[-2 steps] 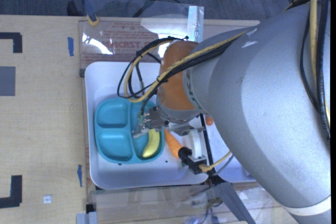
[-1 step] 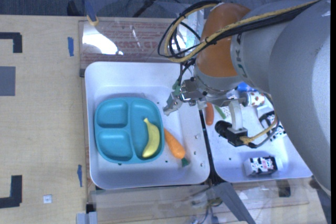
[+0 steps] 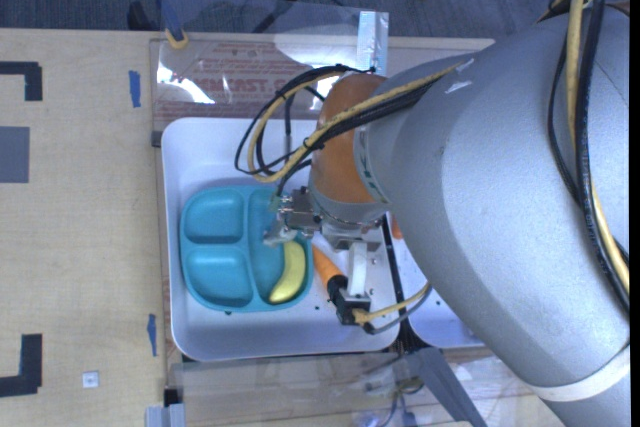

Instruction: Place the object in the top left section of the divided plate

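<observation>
Grey arm point(image 3: 520, 205) overhangs blue divided plate point(image 3: 225, 250) — banana point(image 3: 290, 277) inside.

The grey arm point(image 3: 500, 215) reaches in from the right, its orange band point(image 3: 340, 150) just above the wrist. The gripper point(image 3: 290, 230) hangs over the right edge of the blue divided plate point(image 3: 215, 250), cables looping above it.

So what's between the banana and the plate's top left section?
In the camera view, just a raised blue divider ridge of the plate separates the banana from the left sections; the top left section holds nothing.
</observation>
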You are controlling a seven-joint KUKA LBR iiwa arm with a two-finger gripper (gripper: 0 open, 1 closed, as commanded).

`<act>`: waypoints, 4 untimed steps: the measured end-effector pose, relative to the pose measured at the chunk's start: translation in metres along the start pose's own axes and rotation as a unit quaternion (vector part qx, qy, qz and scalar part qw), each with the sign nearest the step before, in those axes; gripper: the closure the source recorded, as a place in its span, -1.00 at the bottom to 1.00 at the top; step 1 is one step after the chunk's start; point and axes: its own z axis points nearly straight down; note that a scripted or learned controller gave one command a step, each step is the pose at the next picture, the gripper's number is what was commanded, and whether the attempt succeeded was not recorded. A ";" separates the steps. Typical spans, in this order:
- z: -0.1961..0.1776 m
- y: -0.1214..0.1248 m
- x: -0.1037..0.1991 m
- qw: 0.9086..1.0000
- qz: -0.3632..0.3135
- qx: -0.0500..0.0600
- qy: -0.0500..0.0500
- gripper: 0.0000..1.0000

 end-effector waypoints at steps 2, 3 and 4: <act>-0.010 -0.047 0.022 0.998 -0.059 -0.007 -0.019 1.00; -0.004 -0.052 0.029 0.999 0.028 -0.010 -0.017 1.00; -0.002 -0.029 0.036 1.000 0.023 -0.004 -0.020 1.00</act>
